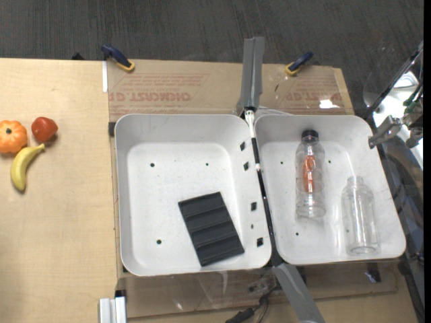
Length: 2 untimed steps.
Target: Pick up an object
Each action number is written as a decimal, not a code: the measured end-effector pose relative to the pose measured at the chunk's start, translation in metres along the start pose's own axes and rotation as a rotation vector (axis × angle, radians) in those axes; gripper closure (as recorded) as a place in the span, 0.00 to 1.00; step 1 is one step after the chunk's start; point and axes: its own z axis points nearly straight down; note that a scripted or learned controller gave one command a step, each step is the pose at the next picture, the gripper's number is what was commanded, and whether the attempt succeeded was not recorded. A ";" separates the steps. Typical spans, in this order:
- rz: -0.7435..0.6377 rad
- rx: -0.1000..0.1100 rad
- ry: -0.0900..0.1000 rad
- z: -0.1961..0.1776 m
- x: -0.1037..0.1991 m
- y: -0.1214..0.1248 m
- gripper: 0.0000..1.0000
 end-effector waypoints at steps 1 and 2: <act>0.036 0.001 0.001 0.129 0.068 0.036 0.00; -0.145 -0.002 0.000 0.197 0.099 0.057 0.00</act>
